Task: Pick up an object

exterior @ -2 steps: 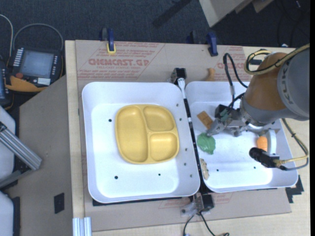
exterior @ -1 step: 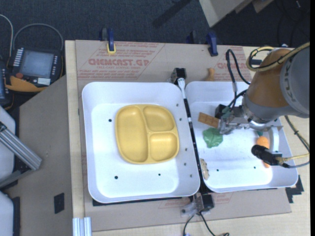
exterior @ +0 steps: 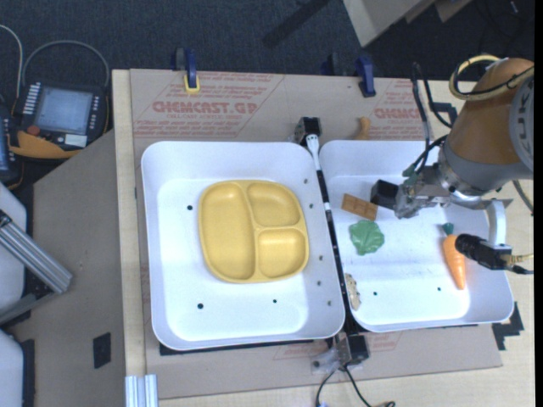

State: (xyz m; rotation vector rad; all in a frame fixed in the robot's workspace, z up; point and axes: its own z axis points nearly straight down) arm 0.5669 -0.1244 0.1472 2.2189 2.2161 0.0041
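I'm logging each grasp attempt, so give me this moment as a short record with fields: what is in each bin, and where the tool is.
left bin: yellow divided plate, three compartments, lying flat near the middle
right bin: green leafy piece, brown block, orange carrot, small pale item at the left wall
tool: over the right bin's upper part, right of the brown block, above the green leafy piece in the view
arm: reaches in from the right
held object: none seen between the fingers
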